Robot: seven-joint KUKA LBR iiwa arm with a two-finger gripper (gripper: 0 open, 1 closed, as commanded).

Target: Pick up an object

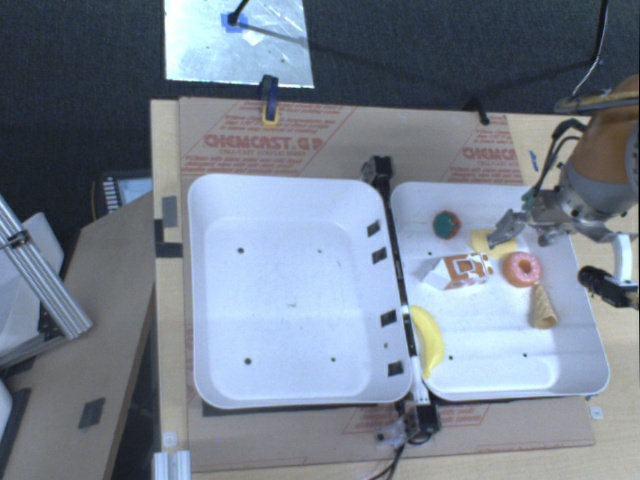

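The arm is reaching in from the right, and its gripper (520, 223) is hanging over the upper part of the right bin (500, 368), just beside a small yellow piece (481, 240) near the bin's middle. Whether the gripper is gaping or pinched is not something this angle is giving away, and nothing is showing up in its grasp. The pickable things are all sitting loose in that right bin: a green and orange ball (446, 224) up top, a white and orange carton (463, 269) lying flat in the middle, a pink doughnut (521, 268) touching nothing but close to a tan cone (542, 307), and a banana (428, 338) tucked against the left wall (awkward, that one). The gripper's spot is looking like a line-up on the yellow piece or the carton, judging by where it is hovering. The left bin (220, 368) is lying alongside, and the crowding around the doughnut is looking like the likeliest snag.
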